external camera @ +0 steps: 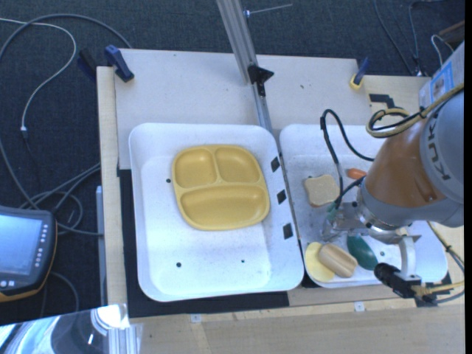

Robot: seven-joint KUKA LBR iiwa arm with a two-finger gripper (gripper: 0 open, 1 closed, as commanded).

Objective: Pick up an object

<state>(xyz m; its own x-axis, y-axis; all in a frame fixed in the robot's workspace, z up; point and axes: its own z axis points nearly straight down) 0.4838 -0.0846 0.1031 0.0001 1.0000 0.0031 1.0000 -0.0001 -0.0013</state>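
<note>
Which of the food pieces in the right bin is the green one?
The dark green piece at the bin's near edge, just right of the hot dog bun. The toast slice is tan.

One fixed overhead cam, slanted down on both bins (147, 198).

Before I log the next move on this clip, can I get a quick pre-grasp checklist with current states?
1. Arm over the right bin: ok.
2. Targets within the bin: toast piece, green item, hot dog bun on yellow disc: ok.
3. Tool opening: cannot tell, hidden under the wrist.
4. Anything held: cannot tell.
5. Yellow divided plate in the left bin, away from the arm: ok.
</note>
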